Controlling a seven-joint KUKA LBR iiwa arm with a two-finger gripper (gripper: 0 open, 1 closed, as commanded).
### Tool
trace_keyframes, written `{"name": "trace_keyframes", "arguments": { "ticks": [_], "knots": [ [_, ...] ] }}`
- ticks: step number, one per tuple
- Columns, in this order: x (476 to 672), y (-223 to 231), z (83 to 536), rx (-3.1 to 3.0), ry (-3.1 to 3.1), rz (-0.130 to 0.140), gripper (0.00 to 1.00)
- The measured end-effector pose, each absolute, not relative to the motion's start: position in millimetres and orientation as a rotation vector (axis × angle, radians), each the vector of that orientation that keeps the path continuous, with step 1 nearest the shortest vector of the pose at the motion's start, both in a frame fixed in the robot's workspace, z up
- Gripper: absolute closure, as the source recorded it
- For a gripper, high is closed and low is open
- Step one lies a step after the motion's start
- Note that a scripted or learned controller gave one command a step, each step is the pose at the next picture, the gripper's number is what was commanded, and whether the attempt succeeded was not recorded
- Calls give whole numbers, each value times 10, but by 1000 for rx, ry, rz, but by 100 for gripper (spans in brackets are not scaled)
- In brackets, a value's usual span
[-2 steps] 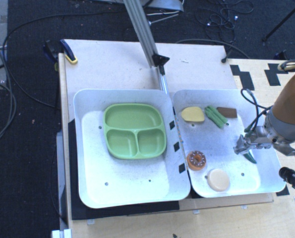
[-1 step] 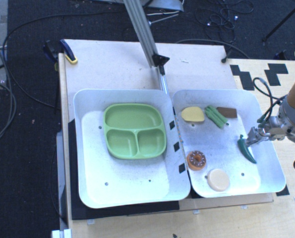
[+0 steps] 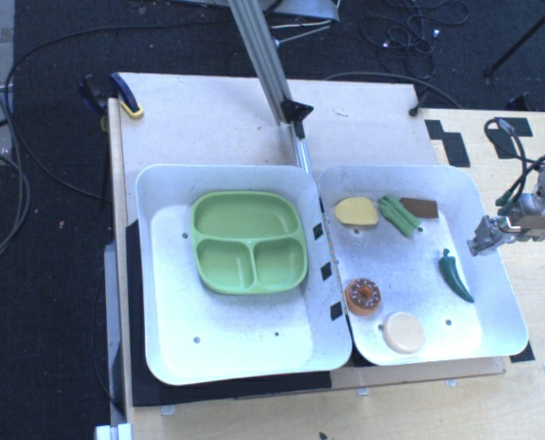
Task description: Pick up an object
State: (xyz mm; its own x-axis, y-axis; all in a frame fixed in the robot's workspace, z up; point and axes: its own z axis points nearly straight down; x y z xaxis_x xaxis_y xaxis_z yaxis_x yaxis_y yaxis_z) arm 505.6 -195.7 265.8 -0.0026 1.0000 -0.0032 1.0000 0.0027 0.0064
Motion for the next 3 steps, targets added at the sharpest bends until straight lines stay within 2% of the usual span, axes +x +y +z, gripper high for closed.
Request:
{"name": "trace_keyframes", "arguments": {
  "ticks": [1, 3],
  "knots": [
    [5201, -1335, 2641, 2212, 2231, 3, 100],
    [5317, -305, 2494, 2215, 2229, 1, 100]
  ]
}}
